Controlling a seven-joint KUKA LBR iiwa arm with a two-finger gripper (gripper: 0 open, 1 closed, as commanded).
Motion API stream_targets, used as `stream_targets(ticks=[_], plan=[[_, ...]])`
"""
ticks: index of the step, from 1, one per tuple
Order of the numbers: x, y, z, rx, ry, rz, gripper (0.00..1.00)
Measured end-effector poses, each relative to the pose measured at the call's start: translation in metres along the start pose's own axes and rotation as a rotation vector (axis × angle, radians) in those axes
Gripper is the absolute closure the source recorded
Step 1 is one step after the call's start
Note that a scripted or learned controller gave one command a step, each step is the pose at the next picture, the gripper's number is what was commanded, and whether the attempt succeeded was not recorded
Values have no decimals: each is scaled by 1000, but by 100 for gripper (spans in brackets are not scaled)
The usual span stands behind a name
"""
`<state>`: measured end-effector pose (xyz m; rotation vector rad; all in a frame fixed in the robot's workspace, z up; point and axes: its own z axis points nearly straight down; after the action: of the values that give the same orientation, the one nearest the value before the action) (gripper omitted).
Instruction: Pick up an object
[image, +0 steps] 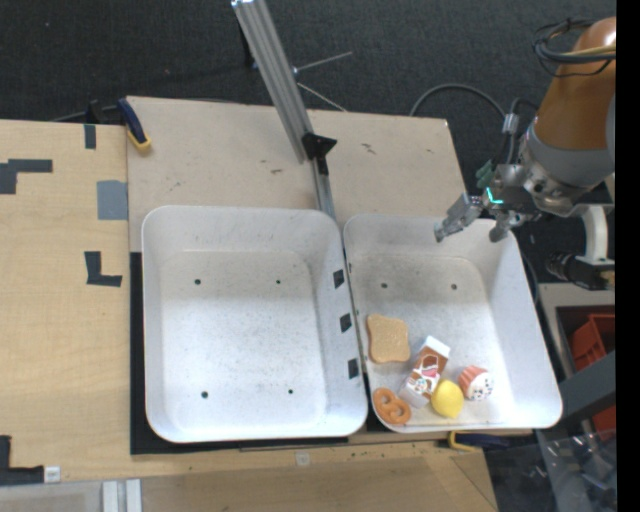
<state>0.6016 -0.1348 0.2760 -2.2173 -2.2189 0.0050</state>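
Small toy foods lie at the near end of the right bin (520, 300): a slice of toast (388, 338), a small carton (429, 368), a pretzel (391, 406), a yellow lemon (448, 399) and a white and red cupcake (477, 383). My gripper (472, 222) hangs over the far right corner of that bin, well above and away from the foods. Its two fingers are spread apart, with nothing between them.
The left bin (240, 320) stands beside the right one, with black clips along the shared wall. A slanted metal pole (285, 90) rises behind the bins. Cables run over the dark floor at the far right.
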Motion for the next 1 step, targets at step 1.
stream_targets(ticks=[1], plan=[[0,1,-2,-4,-1,-1,0]])
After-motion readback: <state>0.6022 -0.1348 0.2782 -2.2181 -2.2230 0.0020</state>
